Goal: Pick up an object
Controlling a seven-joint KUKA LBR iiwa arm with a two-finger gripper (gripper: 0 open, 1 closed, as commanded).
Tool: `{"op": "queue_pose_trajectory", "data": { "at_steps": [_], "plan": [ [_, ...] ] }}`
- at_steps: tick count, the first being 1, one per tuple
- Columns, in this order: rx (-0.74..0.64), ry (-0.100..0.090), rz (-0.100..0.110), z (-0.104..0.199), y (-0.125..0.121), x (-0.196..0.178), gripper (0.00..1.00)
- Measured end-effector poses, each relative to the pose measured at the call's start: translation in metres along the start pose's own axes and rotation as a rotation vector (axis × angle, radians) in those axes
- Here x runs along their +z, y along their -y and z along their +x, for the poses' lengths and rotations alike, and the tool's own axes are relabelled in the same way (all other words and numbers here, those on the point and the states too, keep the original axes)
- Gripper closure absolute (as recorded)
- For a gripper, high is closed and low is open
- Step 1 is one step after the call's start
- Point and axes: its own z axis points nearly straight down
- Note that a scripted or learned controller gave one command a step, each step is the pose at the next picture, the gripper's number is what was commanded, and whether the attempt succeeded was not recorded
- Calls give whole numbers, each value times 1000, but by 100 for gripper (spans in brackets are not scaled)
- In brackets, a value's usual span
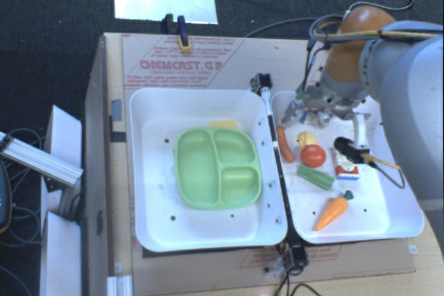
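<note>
1. We saw the end effector (310,109) low over the far end of the right bin (399,215); we could not tell its state, and nothing showed in its grasp.
2. Just nearer the camera than the end effector lay a yellow piece (307,139) and a red tomato (313,156), touching each other.
3. To its left, a slim orange sausage (284,143) lay along the bin's wall.
4. Farther toward the camera lay a green vegetable (316,177) and a carrot (331,212).
5. Well to its left, a green divided plate (217,167) sat in the left bin (156,218) on the worktop (187,66).
</note>
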Motion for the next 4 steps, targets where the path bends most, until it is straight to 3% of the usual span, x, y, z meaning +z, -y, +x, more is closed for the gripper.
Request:
{"op": "queue_pose_trajectory", "data": {
  "at_steps": [2,4],
  "plan": [
    [0,0,-12,-2,5,0,0],
    [1,0,0,-1,0,0,0]
  ]
}}
